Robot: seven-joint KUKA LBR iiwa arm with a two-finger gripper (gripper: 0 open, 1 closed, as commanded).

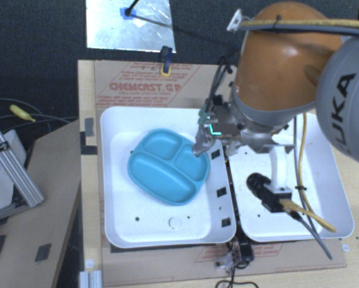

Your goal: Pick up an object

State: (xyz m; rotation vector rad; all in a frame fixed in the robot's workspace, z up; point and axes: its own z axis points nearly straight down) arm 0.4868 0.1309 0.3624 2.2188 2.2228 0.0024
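Camera view | arm (287,59) stooped across right bin (329,179) | gripper (202,147) at rim of blue tray (161,170) (opening: cannot tell)

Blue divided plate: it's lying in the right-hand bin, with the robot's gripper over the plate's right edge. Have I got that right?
Not quite. The camera view shows the blue divided plate lying in the left bin, not the right-hand one. The rest holds: the gripper is over the plate's right edge.
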